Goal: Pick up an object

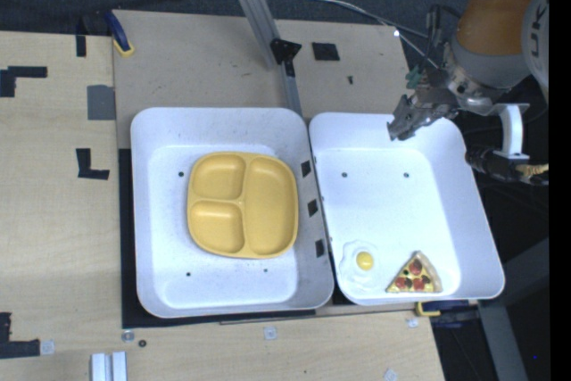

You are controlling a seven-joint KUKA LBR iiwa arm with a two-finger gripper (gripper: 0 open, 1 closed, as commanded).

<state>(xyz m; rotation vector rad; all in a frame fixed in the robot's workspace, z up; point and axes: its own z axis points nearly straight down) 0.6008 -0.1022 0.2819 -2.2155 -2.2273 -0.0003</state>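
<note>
Camera view: hand (399, 129) poised over right bin (464, 192), nothing between its fingers; whether they are parted I cannot tell.

Approach step, by my reading. Hand hangs at the bin's 1 o'clock corner, tilted down toward 8 o'clock off the grey arm (500, 31). Candidates lie well apart at 6 o'clock: fried egg (360, 262) just beside pizza slice (415, 275). Next: travel there, descend. Yellow divided plate (243, 204) sits in left bin (152, 192).

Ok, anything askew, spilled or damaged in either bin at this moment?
Nothing stands out. The yellow divided plate lies flat in the left bin. The fried egg and pizza slice sit side by side at the right bin's near edge, both intact. The claw hovers over that bin's far corner.
</note>
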